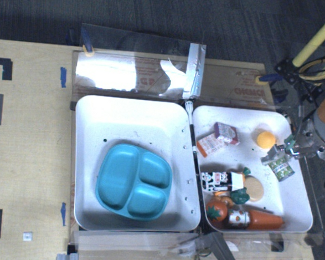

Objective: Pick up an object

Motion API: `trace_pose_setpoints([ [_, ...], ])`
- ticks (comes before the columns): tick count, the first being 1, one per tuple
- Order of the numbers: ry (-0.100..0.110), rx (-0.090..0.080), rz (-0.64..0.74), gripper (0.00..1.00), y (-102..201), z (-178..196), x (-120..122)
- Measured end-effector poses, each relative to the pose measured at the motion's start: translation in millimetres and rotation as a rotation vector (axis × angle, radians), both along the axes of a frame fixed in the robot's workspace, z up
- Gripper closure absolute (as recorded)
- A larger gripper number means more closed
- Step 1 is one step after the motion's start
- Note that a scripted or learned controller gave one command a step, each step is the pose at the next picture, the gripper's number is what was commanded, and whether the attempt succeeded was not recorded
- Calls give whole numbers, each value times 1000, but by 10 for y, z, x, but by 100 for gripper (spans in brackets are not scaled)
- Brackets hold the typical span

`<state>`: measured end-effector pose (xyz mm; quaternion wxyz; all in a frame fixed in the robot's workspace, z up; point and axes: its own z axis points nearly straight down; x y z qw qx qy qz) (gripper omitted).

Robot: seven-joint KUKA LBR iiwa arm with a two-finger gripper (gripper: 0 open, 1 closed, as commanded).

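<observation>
Camera view: wooden bench (21,161), two white bins (91,116), dark carpet (160,10).

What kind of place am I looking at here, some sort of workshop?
Probably a robotics lab bench set up for grasping tests. Two white bins sit side by side on a wooden table, one holding a blue divided plate, the other toy food such as a carrot, with a gripper above.

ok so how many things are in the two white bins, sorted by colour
Blue: 1, the blue divided plastic plate
Orange: 2, the small orange ball and the long orange carrot toy
Pink and white: 1, the small carton
Black and white: 1, the cow-patterned box
Tan: 1, the round tan disc
Total: 6 that I can tell apart; the cluster at the right bin's front edge is too jumbled to sort.
</observation>
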<state>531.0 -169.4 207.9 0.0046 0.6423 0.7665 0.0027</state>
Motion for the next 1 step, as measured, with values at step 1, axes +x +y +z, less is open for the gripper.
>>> trace_pose_setpoints([
  [1, 12, 2, 243, 100, 219, -92, -200],
])
